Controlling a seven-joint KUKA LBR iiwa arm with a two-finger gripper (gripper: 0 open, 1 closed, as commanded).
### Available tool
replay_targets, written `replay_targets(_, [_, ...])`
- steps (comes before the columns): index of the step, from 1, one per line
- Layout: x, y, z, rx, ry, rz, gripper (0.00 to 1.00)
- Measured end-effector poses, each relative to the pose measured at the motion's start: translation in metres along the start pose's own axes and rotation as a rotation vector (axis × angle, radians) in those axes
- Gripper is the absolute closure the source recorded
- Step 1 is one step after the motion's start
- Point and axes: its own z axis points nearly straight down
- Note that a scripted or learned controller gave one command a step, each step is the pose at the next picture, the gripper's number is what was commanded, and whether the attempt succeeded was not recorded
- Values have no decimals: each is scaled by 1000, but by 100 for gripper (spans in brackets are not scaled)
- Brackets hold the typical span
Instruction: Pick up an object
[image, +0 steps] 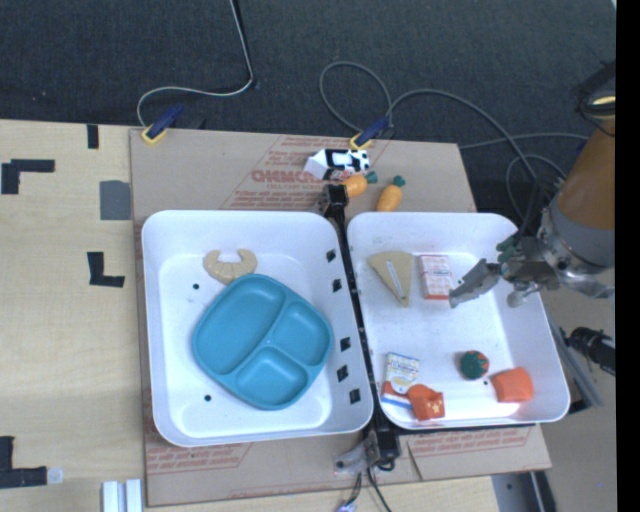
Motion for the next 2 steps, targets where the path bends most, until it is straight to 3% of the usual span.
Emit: replay_targets(2, [-64,-18,187,-2,-1,1,0])
